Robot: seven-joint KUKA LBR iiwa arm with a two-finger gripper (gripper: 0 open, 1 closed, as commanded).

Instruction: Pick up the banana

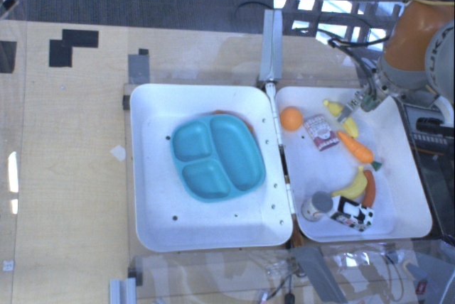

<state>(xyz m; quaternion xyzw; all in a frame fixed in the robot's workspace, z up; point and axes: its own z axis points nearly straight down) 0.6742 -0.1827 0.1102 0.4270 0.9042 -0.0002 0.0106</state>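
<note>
Pale wood forms the bench (71, 175), with dark carpet seen beyond its far edge. Two white bins are set side by side on it: the left bin (153, 224) carries a blue divided plate (217, 157), and the right bin (409, 175) carries the small items.

The banana (353, 186) is found in the near half of the right bin, well apart from the pincer (348, 111), which is placed over the far part of the same bin. Between the two lie a carrot (354, 147) and a small red and white packet (321, 132). Just beside the banana, on its right, a red sausage-shaped piece (370, 188) is laid, touching or nearly touching it. Near the banana's front, a black and white carton (352, 214) and a grey can (316, 205) are seen. An orange (290, 118) rests by the bin's left wall.

The pincer is lowered at a small yellow fruit (340, 118), perhaps a lemon, at the far end of the bin. Whether that fruit is touched cannot be told, and nothing is clearly seen between the tips. How far the pincer is open cannot be told either, since its tips are too small and blurred.
</note>
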